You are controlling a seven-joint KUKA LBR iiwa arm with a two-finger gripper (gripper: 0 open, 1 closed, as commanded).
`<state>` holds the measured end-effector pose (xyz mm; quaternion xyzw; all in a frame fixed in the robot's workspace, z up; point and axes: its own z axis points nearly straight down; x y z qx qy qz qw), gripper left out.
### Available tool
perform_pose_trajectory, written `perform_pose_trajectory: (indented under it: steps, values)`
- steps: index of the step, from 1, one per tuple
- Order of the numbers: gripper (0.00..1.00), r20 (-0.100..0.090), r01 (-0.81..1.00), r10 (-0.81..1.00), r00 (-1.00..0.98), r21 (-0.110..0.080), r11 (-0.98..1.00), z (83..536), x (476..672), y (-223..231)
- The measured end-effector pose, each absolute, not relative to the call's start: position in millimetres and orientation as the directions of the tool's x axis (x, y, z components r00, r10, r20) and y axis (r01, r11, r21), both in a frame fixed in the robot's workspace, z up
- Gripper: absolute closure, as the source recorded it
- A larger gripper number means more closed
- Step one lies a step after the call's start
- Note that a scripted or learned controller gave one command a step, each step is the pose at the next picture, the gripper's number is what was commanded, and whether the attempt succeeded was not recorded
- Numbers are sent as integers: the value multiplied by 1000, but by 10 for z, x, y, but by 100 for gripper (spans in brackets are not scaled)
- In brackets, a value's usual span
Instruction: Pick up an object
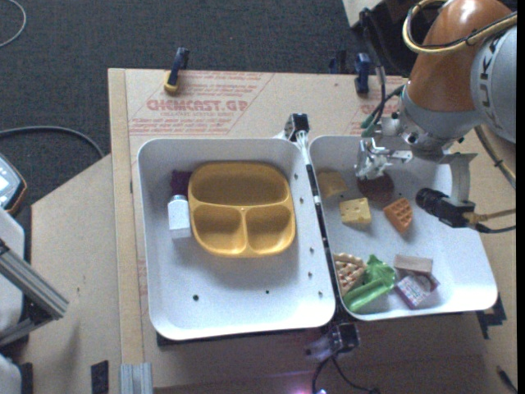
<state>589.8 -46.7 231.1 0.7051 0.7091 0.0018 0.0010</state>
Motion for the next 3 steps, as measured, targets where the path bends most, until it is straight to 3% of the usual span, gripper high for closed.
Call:
perform_pose_trajectory:
  steps: [1,3]
  values:
    - [100,3,1000,1000,-6,-2,6,2255,5896,76]
    - [100,-1,1000,1000,0,-1,0,2163,5992,202]
